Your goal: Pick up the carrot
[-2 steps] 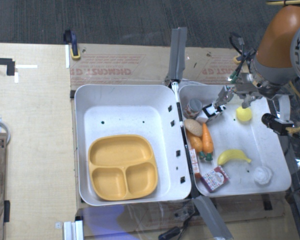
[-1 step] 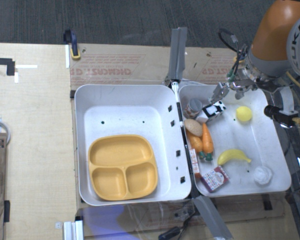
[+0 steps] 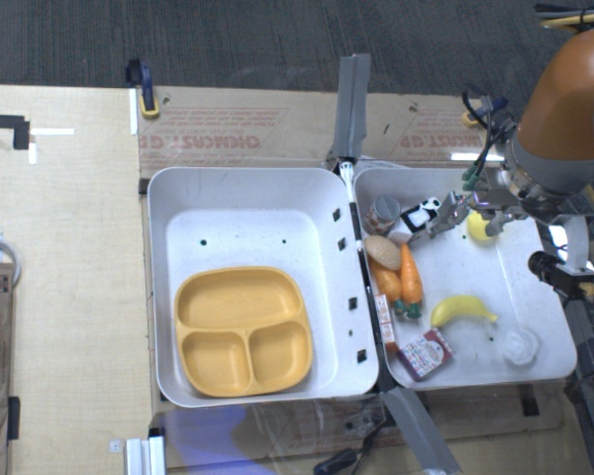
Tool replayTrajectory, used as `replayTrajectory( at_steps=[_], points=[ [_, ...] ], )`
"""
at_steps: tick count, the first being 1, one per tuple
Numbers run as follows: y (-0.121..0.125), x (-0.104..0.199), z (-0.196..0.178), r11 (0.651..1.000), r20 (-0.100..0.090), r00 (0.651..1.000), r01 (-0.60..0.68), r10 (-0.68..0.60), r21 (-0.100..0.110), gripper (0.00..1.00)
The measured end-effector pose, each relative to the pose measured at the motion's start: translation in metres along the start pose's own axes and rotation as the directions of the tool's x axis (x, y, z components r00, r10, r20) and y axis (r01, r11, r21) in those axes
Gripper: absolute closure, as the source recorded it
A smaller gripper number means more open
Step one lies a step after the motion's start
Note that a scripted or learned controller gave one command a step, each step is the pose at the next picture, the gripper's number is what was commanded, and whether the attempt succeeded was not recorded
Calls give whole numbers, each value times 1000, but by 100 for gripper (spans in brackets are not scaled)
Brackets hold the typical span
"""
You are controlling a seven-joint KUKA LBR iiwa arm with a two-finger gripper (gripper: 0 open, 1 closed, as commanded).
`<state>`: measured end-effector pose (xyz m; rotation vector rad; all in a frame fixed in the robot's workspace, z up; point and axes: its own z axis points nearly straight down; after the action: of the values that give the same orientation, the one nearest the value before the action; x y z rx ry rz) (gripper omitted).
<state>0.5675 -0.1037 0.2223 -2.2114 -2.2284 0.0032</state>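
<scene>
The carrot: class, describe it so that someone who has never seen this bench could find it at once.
Look in the right white bin, along its left wall. The carrot lies there lengthwise, just below a pale tan potato-like piece and left of the banana. It is the one bright orange tapered thing with a green stub at its lower end.

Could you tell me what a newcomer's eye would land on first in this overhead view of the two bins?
Probably the yellow three-compartment plastic plate, lying alone in the left white bin. Next comes the clutter in the right white bin: an orange carrot with a green top by the left wall beside a tan potato-like piece, and a yellow banana nearer the middle. The grey-and-orange arm's gripper hovers over that bin's far side.
</scene>
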Motion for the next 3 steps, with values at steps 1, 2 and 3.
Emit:
replayTrajectory(
  at_steps=[1,2,3],
  points=[
    [-9,21,-58,994,1,994,105,-105,-2,0],
    [-30,7,-145,997,2,997,77,-77,-2,0],
    [-90,48,-54,999,1,999,-37,37,2,0]
  ],
)
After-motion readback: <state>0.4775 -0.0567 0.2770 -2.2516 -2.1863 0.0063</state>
